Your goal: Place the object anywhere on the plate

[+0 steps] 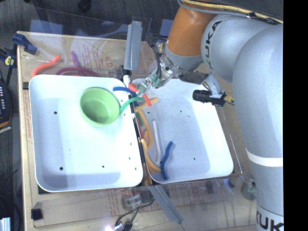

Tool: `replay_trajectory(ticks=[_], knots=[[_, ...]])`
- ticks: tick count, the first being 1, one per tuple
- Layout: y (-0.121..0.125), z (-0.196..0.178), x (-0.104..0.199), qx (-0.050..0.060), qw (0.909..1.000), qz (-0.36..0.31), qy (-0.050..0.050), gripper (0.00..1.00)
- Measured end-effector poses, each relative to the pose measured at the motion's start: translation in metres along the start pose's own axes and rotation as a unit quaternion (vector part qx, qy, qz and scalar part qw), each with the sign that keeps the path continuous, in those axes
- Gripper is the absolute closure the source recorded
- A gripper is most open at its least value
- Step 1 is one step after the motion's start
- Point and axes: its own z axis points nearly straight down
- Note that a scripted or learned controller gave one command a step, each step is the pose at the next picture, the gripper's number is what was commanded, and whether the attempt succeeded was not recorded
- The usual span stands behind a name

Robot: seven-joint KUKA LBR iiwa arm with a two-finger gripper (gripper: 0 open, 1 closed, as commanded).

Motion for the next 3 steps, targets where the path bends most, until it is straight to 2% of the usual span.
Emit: replay_trajectory(ticks=[1, 3], knots=[[0.0001, -0.0001, -0.0001, 0.000, 1.0000, 0.000, 0.000, 0.00], [0.0001, -0.0001, 0.0000, 0.000, 1.0000, 0.000, 0.000, 0.00]])
